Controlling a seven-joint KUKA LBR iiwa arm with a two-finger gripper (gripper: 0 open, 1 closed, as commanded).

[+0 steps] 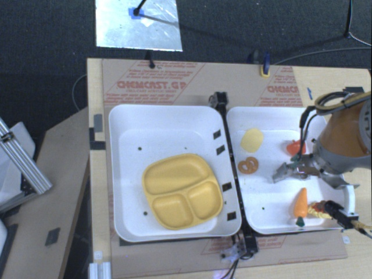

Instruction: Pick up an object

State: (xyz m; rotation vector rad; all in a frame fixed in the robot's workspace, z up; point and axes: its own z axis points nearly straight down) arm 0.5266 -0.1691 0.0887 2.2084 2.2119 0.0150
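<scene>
Yellow moulded three-compartment tray (182, 189), pale round chip (252, 139), knotted pretzel (249, 165), tapered carrot (300, 202), jaws' state unclear.

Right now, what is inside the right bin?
In the right bin: a pale yellow disc, a pretzel, a carrot, and a red piece partly covered by the arm.

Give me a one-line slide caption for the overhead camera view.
Pincer over right bin near pretzel and carrot; yellow tray in left bin.
</scene>
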